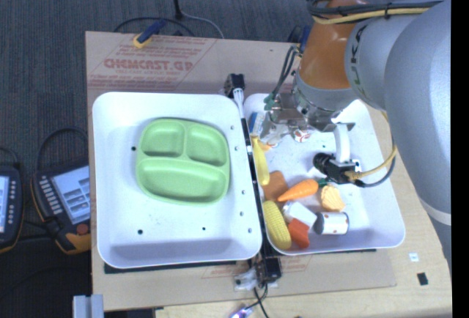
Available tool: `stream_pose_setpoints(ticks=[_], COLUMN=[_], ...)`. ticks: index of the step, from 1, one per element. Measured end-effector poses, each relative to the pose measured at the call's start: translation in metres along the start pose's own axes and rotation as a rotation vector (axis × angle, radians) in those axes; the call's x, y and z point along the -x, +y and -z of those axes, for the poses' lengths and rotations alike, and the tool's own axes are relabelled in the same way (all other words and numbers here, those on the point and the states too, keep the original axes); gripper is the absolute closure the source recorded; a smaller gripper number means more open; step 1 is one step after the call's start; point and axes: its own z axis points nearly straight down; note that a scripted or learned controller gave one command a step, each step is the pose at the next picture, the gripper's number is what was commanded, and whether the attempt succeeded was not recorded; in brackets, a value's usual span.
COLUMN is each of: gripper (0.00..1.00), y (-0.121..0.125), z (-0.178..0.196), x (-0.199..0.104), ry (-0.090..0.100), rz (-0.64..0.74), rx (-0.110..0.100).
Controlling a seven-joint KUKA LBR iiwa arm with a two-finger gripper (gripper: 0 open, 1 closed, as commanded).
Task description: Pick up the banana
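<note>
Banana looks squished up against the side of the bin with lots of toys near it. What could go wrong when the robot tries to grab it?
The banana lies tight along the right bin's left wall, so the gripper may hit the wall or slide off the fruit. The corn and carrot lie close below it, so the gripper could bump or pick one of those instead.

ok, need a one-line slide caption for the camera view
Grey KUKA arm's gripper hovers over the right white bin near the yellow banana; green divided plate sits in the left bin.
</note>
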Motion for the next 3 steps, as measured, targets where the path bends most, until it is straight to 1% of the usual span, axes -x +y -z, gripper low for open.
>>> stream_pose_setpoints(ticks=[1,2,3], gripper=[0.0,0.0,0.0], y=[-0.001,-0.035,-0.009], z=[-0.001,-0.001,-0.001], x=[0.001,-0.019,-0.014], ry=[-0.001,0.0,-0.001], rz=[-0.001,0.38,0.654], rx=[-0.002,-0.002,0.0])
